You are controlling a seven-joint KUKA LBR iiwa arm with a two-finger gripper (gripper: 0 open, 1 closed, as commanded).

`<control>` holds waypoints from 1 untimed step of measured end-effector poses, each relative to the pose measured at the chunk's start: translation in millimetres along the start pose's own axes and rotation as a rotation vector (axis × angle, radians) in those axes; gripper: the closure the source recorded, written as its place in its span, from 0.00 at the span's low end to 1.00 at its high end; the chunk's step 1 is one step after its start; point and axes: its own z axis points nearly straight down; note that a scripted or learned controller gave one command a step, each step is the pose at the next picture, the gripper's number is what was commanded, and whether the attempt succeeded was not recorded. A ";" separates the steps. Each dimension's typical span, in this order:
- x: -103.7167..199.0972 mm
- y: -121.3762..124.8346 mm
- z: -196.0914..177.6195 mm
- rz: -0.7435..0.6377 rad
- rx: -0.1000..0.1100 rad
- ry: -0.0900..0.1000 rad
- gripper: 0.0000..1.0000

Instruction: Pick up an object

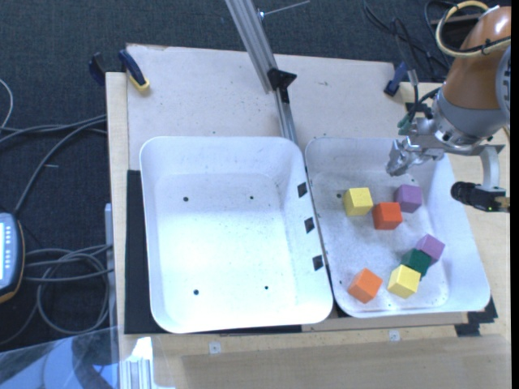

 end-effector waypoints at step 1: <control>-0.3 1.7 -30.0 -0.001 0.001 0.001 1.00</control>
